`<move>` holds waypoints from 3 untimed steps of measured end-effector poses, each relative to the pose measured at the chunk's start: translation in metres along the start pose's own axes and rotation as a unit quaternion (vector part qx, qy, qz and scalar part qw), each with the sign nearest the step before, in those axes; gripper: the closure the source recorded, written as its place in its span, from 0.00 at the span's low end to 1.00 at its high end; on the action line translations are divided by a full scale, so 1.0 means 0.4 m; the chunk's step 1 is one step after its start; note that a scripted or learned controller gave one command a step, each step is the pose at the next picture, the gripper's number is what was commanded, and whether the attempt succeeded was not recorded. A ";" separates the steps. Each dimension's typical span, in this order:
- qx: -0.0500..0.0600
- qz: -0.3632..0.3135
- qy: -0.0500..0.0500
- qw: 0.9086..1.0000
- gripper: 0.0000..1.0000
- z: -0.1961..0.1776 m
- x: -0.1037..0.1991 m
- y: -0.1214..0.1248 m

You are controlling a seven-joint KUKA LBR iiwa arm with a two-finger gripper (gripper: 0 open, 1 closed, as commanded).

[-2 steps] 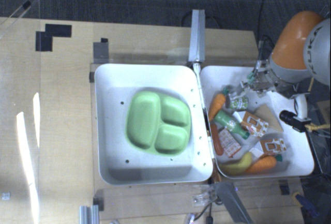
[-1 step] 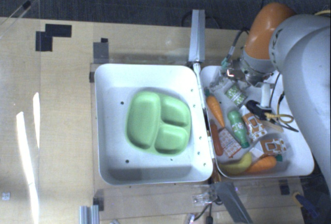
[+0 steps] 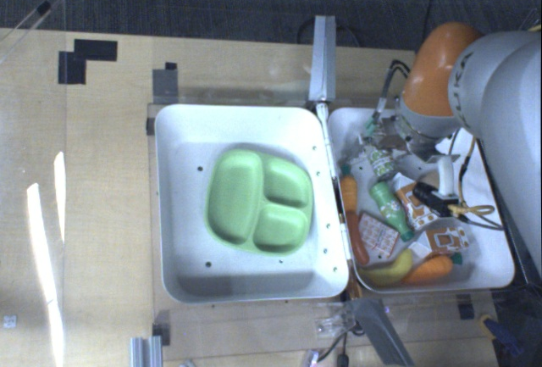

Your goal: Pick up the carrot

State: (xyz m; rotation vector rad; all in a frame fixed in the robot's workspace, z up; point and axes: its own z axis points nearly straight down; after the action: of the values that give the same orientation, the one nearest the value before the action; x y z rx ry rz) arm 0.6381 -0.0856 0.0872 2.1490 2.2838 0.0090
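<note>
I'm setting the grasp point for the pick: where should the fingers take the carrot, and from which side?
Grip the carrot across its thick middle, coming straight down. It lies flat near the right bin's front wall, with the banana touching its left end, so the middle is probably freest.

The arm [image 3: 500, 94] runs off the right edge and covers the right bin's [image 3: 339, 124] upper right corner. The gripper [image 3: 385, 136] is too small and cluttered to read. The banana [image 3: 385, 272] hides the carrot's [image 3: 430, 269] left end. The small packets [image 3: 377, 234] are too blurred to read.
</note>
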 end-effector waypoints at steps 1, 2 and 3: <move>0.001 0.099 -0.001 0.995 0.00 -0.335 -0.160 0.059; 0.002 0.064 0.000 0.998 0.00 -0.020 -0.249 -0.047; 0.001 0.141 -0.001 0.990 0.00 -0.035 -0.194 0.071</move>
State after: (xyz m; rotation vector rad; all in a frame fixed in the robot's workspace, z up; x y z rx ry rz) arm 0.6710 -0.1615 0.1016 2.4515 1.9588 0.0056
